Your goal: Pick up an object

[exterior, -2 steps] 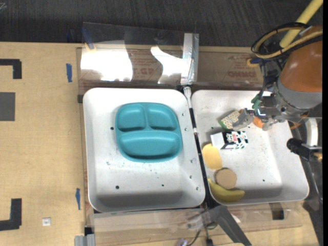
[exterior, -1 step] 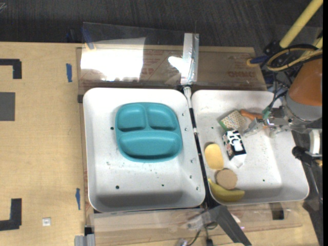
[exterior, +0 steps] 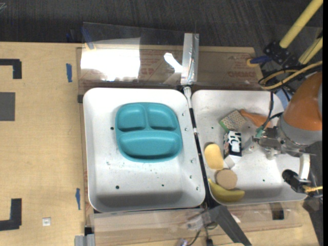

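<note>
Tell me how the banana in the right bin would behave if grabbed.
The banana looks curved and smooth, so it may slip or swivel between fingers. It lies against the right bin's front wall, touching the round tan piece, so a push would probably jam it rather than roll it.

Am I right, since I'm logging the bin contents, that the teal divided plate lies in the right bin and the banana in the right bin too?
Not quite. The camera view shows the teal divided plate in the left bin, not the right one. The banana does lie in the right bin, at its near left corner, beside a round tan piece.
</note>
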Controlling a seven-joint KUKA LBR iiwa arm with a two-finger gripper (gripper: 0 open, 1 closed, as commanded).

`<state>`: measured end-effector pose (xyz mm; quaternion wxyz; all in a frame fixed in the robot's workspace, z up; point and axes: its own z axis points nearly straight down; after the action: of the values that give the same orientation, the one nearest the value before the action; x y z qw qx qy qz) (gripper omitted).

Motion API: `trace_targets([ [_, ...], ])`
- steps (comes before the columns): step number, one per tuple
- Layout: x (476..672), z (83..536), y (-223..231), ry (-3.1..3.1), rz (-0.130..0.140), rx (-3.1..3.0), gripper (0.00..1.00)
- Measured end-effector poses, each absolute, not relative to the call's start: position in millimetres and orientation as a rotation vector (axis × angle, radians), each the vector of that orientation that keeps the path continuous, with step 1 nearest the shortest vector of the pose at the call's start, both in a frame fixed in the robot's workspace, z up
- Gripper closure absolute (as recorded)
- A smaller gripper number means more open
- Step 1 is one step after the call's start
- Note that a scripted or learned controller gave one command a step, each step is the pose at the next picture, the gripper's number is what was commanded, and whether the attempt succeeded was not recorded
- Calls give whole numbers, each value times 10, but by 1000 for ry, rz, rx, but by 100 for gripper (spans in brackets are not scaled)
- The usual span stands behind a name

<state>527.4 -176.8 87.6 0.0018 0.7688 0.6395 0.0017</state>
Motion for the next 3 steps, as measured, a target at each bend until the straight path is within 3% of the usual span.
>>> trace_targets([
  [1, 5914, 866, -1911, 2040, 4, 2383, 0],
  [2, 6234, 1356, -1497, 2177, 7, 2259, 0],
  [3, 5539, 916, -1008, 2473, 5, 1928, 0],
])
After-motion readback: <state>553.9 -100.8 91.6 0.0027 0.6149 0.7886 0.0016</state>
